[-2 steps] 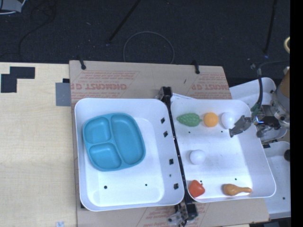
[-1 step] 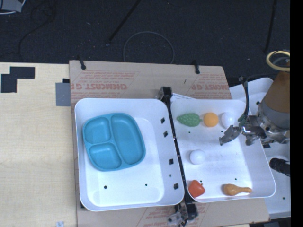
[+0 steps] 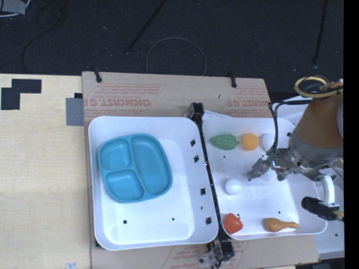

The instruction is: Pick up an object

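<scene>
Right bin (image 3: 280,209), five loose items. Green leafy piece (image 3: 224,142) and orange ball (image 3: 249,142) near far wall, just beside each other. White egg (image 3: 233,186) mid-floor. Red pepper (image 3: 233,223) at near-left corner. Tan drumstick (image 3: 280,225) lying flat along near edge.

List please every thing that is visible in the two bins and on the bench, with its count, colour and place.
divided plate: 1, blue, left bin
left bin: 1, white, left half of bench
right bin: 1, white, beside the left bin
leafy vegetable: 1, green, right bin, far side
orange ball: 1, orange, right of the leafy vegetable
egg: 1, white, right bin, middle
red pepper: 1, red, right bin, near corner
drumstick: 1, tan, right bin, near edge
cardboard sheet: 1, brown, under both bins
arm: 1, grey and orange, right side
end effector: 1, dark, above right bin, right of the egg
</scene>
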You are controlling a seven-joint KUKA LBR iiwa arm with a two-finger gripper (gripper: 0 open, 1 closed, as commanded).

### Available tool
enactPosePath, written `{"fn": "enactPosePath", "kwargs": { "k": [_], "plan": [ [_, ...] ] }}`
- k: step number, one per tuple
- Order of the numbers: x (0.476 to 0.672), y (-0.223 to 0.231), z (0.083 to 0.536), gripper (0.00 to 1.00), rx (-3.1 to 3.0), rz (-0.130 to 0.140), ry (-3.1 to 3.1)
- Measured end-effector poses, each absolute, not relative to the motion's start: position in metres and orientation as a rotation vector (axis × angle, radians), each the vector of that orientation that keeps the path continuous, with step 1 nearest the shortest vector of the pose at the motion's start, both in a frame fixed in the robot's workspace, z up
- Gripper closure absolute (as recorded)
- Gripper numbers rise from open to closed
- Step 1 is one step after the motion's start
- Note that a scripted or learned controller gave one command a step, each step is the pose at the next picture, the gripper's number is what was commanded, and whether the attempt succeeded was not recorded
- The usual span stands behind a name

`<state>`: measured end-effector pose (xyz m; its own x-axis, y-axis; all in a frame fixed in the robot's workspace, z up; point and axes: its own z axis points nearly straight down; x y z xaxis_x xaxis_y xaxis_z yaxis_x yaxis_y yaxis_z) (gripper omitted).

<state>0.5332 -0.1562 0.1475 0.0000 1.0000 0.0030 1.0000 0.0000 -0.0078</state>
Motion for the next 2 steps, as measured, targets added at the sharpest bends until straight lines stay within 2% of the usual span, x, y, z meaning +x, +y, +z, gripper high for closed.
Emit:
{"fn": "enactPosePath", "kwargs": {
  "k": [1,2],
  "plan": [
    [0.532,-0.155,0.094,0.00,-2.218,0.006,-2.215],
    [0.532,-0.156,0.106,1.00,-2.225,0.004,-2.210]
  ]
}}
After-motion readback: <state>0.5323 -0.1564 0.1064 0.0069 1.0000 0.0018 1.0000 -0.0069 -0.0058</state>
